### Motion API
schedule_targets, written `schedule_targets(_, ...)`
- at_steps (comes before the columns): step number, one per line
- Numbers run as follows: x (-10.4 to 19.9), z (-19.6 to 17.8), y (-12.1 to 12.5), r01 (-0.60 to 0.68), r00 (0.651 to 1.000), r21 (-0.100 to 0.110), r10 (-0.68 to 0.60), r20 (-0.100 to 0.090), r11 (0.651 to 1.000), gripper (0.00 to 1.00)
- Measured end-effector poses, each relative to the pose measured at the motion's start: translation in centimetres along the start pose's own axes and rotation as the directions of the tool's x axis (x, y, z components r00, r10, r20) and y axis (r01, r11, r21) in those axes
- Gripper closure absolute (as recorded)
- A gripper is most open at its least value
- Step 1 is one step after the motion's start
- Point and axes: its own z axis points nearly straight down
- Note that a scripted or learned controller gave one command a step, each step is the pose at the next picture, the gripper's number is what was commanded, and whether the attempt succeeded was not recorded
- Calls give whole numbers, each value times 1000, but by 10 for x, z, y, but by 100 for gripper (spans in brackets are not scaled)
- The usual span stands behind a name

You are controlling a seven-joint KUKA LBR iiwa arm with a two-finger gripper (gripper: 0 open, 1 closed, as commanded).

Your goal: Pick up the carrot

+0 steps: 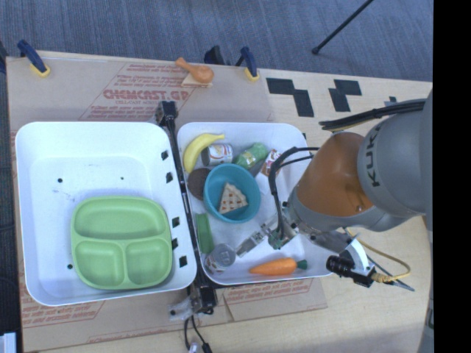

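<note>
One carrot [273, 268] along bin's [243, 279] near rim

I see the bench [353, 300], pale wood at its right side, with brown printed cardboard [132, 94] spread over most of its top. Two white bins sit on it side by side, touching: the left bin [29, 197] and the right bin [294, 134]. Blue clamps grip the far edge, one at the far left corner [33, 57] and one near the middle [248, 61]. A small orange-tan object [196, 70] lies on the cardboard just left of the middle clamp. Black angular markers [316, 94] lie far right.
</note>
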Motion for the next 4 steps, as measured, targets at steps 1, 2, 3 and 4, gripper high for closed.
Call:
schedule_targets(1,-1,-10,0,10,1000,4,-10,-2,1000,100)
schedule_targets(2,29,-71,19,59,998,-5,-59,9,998,100)
schedule_targets(3,107,-101,67,188,982,-4,-188,10,982,100)
schedule_targets(4,144,-100,89,202,979,-2,-202,10,979,100)
